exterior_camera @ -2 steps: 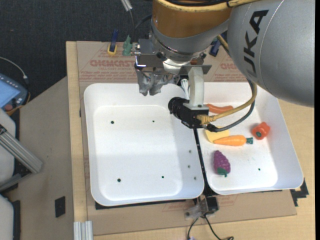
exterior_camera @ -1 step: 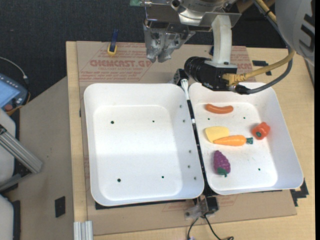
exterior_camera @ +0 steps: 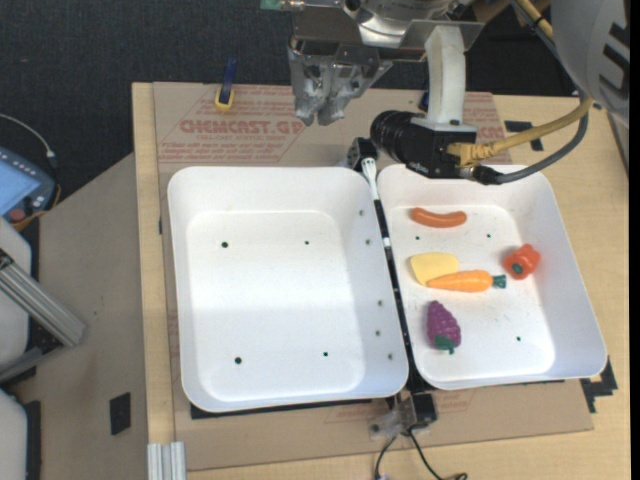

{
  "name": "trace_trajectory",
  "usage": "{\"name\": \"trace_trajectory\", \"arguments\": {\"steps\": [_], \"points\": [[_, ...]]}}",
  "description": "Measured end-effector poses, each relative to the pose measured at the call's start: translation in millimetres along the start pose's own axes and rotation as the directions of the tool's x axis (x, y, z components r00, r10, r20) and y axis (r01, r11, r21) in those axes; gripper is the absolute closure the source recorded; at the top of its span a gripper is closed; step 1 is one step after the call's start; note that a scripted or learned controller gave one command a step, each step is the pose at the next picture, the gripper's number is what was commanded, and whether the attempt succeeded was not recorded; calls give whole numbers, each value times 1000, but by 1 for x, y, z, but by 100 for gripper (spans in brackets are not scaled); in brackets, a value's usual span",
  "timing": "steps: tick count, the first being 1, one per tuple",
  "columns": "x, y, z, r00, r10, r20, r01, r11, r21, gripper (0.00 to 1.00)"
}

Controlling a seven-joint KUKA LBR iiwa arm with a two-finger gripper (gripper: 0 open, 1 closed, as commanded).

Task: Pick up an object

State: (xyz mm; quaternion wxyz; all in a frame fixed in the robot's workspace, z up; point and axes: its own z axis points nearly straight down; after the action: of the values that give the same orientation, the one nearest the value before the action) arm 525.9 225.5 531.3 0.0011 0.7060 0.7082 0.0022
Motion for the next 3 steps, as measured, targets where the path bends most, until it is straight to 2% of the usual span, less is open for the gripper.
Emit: {"name": "trace_trajectory", "arguments": {"steps": [1,2,3], "points": [[-2,-51,167,1000,3,10,-3,1000,25,100],[-6,98,133,1000,7,-1,-7,1000,-10,100],[0,20,125,1000,-1,1,1,1000,10,100]]}}
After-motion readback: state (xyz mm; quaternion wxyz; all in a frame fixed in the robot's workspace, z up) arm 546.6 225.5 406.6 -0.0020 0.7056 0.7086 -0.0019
